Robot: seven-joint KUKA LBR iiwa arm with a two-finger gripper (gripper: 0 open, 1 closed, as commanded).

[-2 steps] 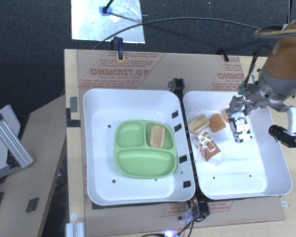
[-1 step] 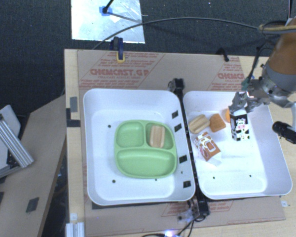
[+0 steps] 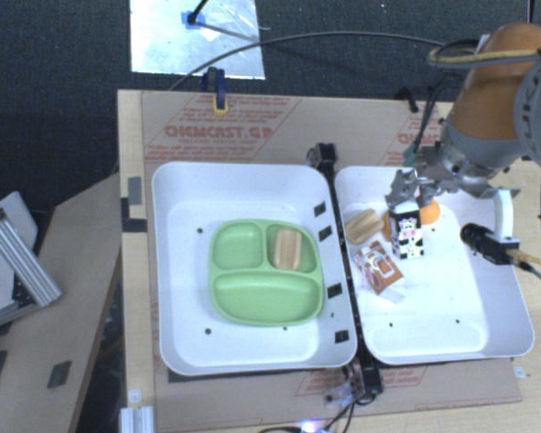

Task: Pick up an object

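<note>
Gripper (image 3: 406, 192) over right bin (image 3: 487, 332) — finger state cannot be told. Directly beneath it: boxy black-and-white carton (image 3: 407, 231), beside a rounded tan roll (image 3: 362, 225) and a crinkled wrapper (image 3: 379, 268).

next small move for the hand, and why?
Probably lower straight down. The hand hangs over the right bin, just above the black-and-white carton, with the orange ball and bread roll close by. Nothing shows between its fingers.
</note>
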